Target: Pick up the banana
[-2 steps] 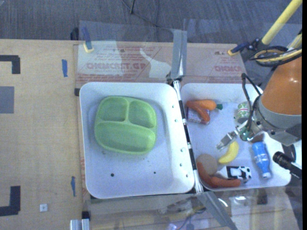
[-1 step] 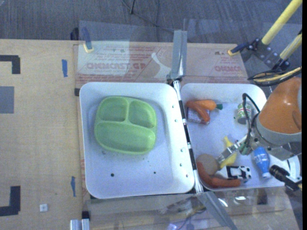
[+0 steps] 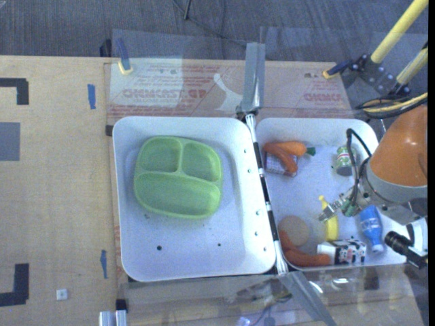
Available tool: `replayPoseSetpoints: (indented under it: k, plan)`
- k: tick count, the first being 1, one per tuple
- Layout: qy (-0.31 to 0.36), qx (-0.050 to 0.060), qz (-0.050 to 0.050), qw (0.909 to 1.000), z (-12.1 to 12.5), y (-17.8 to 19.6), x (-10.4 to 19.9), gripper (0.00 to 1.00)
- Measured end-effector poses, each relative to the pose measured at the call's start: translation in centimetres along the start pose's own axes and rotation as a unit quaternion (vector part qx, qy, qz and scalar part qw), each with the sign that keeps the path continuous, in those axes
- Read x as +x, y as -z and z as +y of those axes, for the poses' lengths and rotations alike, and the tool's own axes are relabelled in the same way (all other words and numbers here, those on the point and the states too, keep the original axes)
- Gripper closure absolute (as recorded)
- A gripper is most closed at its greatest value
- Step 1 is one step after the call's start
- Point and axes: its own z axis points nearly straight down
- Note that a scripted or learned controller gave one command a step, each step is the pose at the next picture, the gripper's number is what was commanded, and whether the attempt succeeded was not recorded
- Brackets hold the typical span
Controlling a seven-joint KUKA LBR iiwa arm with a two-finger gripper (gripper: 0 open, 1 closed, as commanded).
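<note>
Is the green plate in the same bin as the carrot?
No, the green plate lies in the left bin, while the carrot lies in the right bin.

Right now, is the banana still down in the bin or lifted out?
Down in the bin. The banana lies on the floor of the right bin, beside the blue bottle, below the arm's orange band.
</note>
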Motion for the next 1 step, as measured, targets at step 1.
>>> replayPoseSetpoints:
  k: [1]
  plan:
    - [-0.155,0.005,0.001,0.988,2.33,12.46,4.47,1.0]
